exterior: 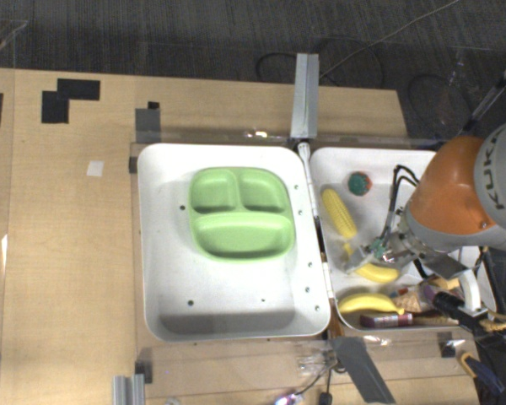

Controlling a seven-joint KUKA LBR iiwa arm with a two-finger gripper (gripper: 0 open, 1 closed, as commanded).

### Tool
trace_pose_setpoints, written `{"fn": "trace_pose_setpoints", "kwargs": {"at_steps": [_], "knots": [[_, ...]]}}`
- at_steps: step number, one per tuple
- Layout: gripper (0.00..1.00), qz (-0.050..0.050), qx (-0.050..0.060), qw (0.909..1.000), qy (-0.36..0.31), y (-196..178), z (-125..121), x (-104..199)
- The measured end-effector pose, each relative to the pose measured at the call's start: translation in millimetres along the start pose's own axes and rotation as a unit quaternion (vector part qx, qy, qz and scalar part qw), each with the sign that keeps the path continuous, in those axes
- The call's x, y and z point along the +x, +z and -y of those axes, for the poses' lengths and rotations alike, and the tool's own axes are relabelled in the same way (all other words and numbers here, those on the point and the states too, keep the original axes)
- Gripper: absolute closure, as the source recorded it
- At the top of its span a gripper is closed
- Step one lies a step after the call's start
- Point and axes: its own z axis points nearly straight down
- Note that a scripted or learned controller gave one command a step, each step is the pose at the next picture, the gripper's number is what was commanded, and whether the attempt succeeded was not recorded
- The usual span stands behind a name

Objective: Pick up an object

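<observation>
Hovering low in the right bin (320, 171), jaws (378, 250) just above a banana (377, 272).

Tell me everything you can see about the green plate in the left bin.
The green plate is light green and looks like smooth plastic. It has rounded corners and three compartments: two smaller ones at the far side, one wide one at the near side. Nothing lies in them. It lies flat on the floor of the left bin, right side up, toward the far half. It touches the bin floor alone.
</observation>
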Motion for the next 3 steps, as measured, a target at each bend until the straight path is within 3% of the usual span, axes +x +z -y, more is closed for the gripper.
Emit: {"fn": "trace_pose_setpoints", "kwargs": {"at_steps": [1, 2, 3], "knots": [[1.00, -0.001, -0.003, 1.0000, -0.001, -11.7, -3.4, 1.4], [1.00, -0.003, 0.005, 0.9911, -0.133, -1.9, -21.4, -2.9], [1.00, -0.003, 0.005, 0.9988, -0.049, -121.9, -76.5, 60.1]]}}
